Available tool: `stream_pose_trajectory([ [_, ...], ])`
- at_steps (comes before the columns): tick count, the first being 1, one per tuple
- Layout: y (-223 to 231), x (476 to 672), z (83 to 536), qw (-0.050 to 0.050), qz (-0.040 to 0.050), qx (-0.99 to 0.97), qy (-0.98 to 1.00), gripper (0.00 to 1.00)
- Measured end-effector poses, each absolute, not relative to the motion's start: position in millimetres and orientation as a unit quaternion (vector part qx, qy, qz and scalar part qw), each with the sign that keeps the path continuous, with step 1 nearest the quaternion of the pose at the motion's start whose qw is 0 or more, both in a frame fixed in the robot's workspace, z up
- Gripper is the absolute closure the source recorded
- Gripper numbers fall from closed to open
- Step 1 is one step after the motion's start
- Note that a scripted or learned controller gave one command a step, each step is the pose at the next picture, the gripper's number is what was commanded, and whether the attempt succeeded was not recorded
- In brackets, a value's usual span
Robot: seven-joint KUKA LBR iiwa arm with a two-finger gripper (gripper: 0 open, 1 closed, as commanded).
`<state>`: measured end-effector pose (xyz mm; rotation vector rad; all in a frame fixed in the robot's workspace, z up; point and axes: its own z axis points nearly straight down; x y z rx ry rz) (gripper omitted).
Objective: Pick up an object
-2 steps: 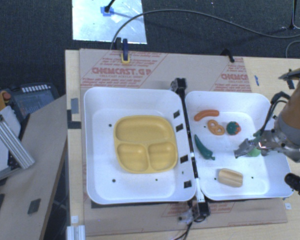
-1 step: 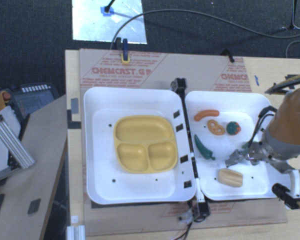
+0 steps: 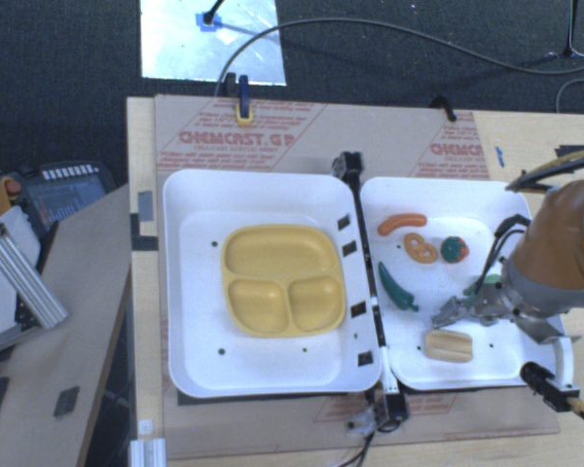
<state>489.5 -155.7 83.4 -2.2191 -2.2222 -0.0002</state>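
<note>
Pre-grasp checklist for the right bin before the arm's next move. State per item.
1. Targets in the right bin: hot dog, pretzel, tomato, green pepper, bread piece. ok.
2. Pincer low over the right bin, between the pepper and the bread. ok.
3. Object between the pincer's grip: cannot tell.
4. Nearest target, the bread, lies apart from the other items. ok.
5. Bread close to the bin's front wall, little room on that side. not ok.
6. Yellow tray in the left bin, away from the arm. ok.
</note>
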Motion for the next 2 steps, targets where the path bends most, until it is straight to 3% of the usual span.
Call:
stream_pose_trajectory([
  [1, -155.8, 490.9, 95.5, -0.001, -0.0012, -0.707, -0.708, 1.00],
  [2, -149.4, 500.3, 152.0, -0.003, -0.0017, -0.705, -0.709, 1.00],
])
